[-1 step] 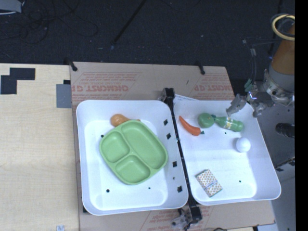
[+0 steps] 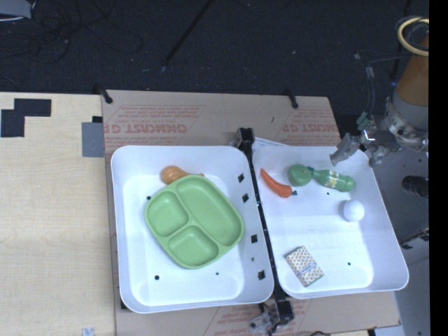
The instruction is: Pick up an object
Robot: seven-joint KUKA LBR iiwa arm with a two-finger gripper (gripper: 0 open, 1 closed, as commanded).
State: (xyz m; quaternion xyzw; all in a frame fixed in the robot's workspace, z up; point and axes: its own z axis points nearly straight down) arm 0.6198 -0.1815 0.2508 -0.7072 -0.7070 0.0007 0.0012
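Observation:
The right bin [image 2: 381,271] holds an orange carrot-like piece [image 2: 276,183], a green bottle-shaped toy [image 2: 318,177], a white ball [image 2: 353,211] and a small patterned box [image 2: 304,265]. My gripper [image 2: 360,151] hovers over that bin's far right corner, just up and right of the green toy. Its fingers are open with nothing between them. The left bin [image 2: 133,271] has a green divided plate [image 2: 194,220] with an orange object [image 2: 172,174] partly hidden behind it.
A black divider with clips [image 2: 253,215] runs between the two bins. Both bins rest on a cardboard sheet [image 2: 182,117] on a light wooden bench [image 2: 49,215]. The grey arm with its orange band [image 2: 413,82] enters from the right.

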